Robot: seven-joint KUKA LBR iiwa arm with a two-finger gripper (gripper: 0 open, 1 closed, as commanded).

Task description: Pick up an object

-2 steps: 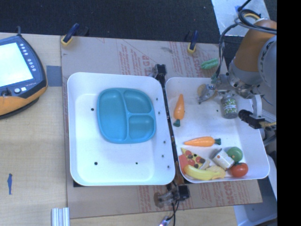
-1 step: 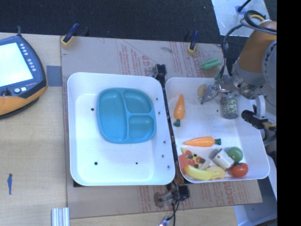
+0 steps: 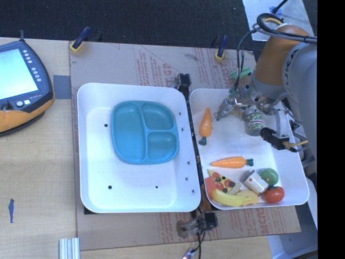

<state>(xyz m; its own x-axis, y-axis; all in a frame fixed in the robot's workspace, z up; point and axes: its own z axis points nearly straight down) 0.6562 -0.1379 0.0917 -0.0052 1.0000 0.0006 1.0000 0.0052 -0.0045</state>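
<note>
The arm (image 3: 283,58) reaches in over the far corner of the right bin (image 3: 285,161). Its gripper (image 3: 237,104) hangs low there; I cannot tell how it is set. The nearest thing is the upright carrot (image 3: 205,124), off to the gripper's left with its long axis running near to far. The left bin (image 3: 91,144) holds a blue tray (image 3: 144,132). The right bin's near end holds a second carrot (image 3: 232,162) (lying crosswise), a banana (image 3: 234,199), a tomato (image 3: 274,195) and more toy food.
</note>
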